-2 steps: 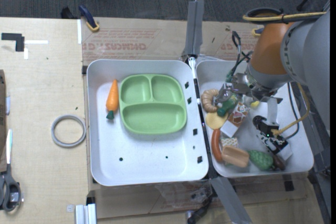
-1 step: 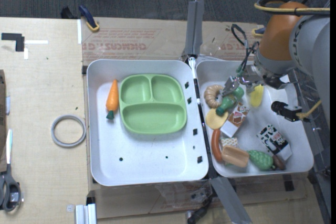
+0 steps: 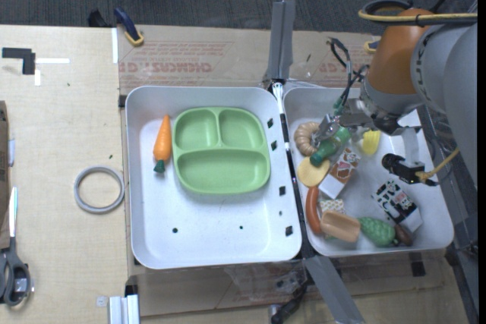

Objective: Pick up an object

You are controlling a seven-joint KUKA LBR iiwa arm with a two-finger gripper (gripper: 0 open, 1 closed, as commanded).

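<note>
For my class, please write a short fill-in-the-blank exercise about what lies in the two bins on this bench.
1. The green divided plate lies in the ____ bin.
2. The toy carrot lies on the plate's ____ side.
3. The gripper is over the ____ bin.
4. The grey ring lies on the ____, outside the bins.

Missing words: left; left; right; bench

Light wood desk [image 3: 61, 133], two white bins parked on it

Left bin [image 3: 205, 235] and right bin [image 3: 433, 228] sit side by side, touching. Off to the left there's a grey ring [image 3: 99, 188], scissors [image 3: 14, 269] at the edge, and a blue clamp [image 3: 129, 25] up top.
</note>
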